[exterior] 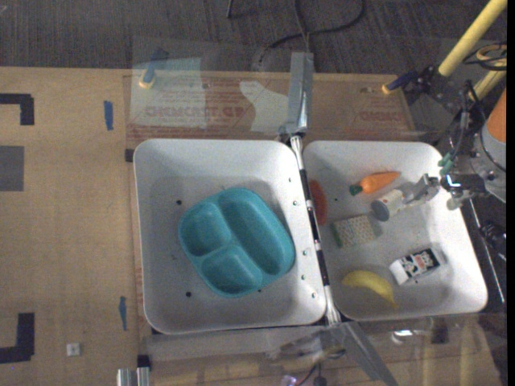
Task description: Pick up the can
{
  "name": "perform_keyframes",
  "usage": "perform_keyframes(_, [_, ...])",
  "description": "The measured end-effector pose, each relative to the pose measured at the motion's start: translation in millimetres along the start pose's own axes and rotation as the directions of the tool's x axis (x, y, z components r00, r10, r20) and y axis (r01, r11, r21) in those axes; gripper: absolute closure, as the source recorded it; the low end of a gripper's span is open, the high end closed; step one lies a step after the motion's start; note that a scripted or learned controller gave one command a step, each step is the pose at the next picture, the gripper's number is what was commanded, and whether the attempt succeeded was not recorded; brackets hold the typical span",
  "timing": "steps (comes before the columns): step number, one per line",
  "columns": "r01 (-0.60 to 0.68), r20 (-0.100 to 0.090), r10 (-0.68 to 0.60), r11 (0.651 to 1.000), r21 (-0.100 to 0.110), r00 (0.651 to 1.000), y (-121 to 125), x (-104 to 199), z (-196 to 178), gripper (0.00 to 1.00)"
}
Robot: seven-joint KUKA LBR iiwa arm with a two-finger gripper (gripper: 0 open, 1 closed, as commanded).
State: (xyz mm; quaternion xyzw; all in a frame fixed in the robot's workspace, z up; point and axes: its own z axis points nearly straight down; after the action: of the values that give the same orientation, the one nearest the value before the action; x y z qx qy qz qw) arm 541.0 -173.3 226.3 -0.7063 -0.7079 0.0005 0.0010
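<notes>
Two bins sit on your table; the small grey metal can [389, 203] lies on its side in the right white bin [471, 284], near its back edge. Your tool [447, 185] hangs at that bin's right rim, so the can lies leftward, its long axis pointing towards the tool; whether the tool is wide or narrow, I cannot tell.

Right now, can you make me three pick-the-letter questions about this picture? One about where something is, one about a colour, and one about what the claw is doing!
1. Where is the teal plate?
A. left bin
B. right bin
C. on the floor

2. What colour is the carrot?
A. blue
B. orange
C. white

3. How does the claw stand to the can?
A. far off, over the left bin
B. right beside the can
C. lifting the banana

Answers: 1 A, the plate lies in the left bin. 2 B, its body is orange. 3 B, the claw reaches in next to the lying can.
</notes>
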Motion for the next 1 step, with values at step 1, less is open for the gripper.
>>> perform_keyframes(1, [-0.048, 0.001, 0.048, 0.999, -0.005, 0.999, 62.9, -1.6, 94.9, 0.0])
